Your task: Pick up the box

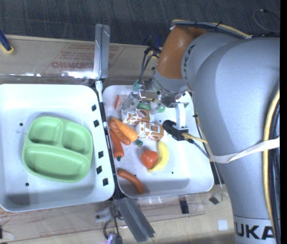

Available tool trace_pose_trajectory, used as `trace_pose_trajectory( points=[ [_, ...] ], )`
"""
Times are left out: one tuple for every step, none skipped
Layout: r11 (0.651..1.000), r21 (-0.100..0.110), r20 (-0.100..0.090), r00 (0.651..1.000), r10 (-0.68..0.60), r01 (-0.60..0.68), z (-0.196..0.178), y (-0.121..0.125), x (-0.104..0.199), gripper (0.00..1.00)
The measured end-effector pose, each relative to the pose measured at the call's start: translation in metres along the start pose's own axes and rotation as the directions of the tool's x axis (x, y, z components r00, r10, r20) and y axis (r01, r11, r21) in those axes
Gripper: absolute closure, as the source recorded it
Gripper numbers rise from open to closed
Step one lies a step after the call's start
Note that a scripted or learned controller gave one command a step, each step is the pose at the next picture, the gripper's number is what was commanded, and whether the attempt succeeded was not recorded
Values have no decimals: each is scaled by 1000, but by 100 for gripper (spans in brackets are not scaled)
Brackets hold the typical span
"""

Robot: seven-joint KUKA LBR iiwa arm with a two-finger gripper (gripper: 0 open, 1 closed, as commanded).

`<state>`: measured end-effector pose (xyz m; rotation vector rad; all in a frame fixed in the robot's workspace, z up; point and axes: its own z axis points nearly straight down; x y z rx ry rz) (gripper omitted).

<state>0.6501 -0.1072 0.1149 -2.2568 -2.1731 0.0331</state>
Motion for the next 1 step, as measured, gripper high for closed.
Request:
trace_pose_trajectory(
  points=[
    [1000, 1, 0, 1000, 0, 0, 1, 0, 0, 0]
  ],
)
